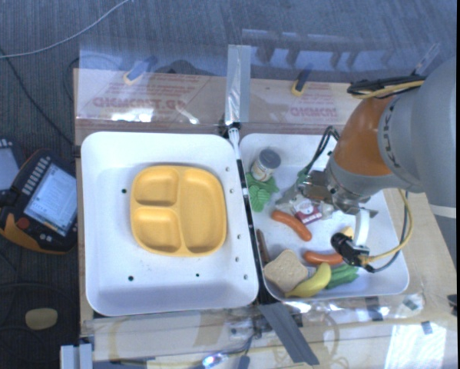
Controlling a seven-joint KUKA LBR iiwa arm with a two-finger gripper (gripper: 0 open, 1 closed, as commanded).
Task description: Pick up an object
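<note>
Starting at the left, the left bin (107, 283) carries a yellow divided plate (177, 208) lying flat near its middle, apart from the toy food. Across the divider, the right bin (391, 283) holds the candidates for picking: a small jar with a grey lid (266, 164) at the top, a green piece (258, 193) just below it, a sausage (291, 224) in the middle, then a slice of bread (284, 268), a banana (312, 282), a second sausage (322, 257) and a green vegetable (343, 275) crowded along the near rim. The hand (316, 198) hangs low over the bin's middle, just right of the first sausage (likely its target, being the nearest loose item). Whether the hand is wide or narrow I cannot tell, and nothing visibly sits in it.
</note>
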